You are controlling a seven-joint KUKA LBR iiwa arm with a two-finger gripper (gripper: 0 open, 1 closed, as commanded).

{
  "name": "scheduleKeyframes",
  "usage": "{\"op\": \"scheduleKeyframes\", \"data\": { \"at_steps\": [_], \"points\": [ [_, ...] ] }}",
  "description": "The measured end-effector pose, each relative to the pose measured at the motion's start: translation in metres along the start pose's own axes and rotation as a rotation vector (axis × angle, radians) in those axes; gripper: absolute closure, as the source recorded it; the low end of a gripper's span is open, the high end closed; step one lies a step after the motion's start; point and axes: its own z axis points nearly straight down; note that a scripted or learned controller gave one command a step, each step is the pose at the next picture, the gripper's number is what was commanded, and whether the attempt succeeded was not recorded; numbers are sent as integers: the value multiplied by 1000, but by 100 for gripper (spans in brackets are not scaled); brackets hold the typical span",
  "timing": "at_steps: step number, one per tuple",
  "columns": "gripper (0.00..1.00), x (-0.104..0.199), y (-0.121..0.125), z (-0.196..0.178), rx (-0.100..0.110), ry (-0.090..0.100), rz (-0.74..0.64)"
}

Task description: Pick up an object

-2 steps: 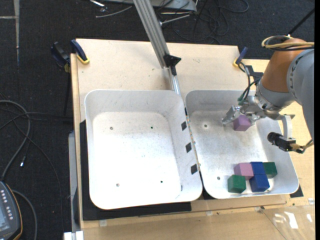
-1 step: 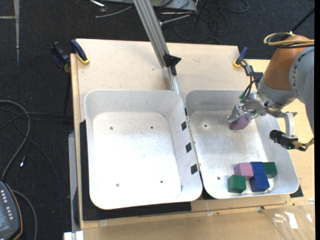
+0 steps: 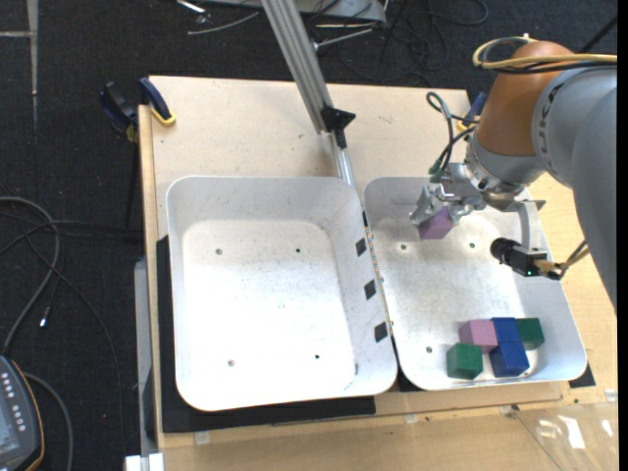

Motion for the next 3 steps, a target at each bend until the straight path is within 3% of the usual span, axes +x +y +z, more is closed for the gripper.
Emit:
{"op": "scheduleKeyframes", "data": {
  "at_steps": [1,2,3],
  "points": [
    [100,71,-1,-53,-1,0,-1],
    [100,62,-4,-131,-4,-4,7],
    [100,164,-68,-59,15,0,0]
  ]
}}
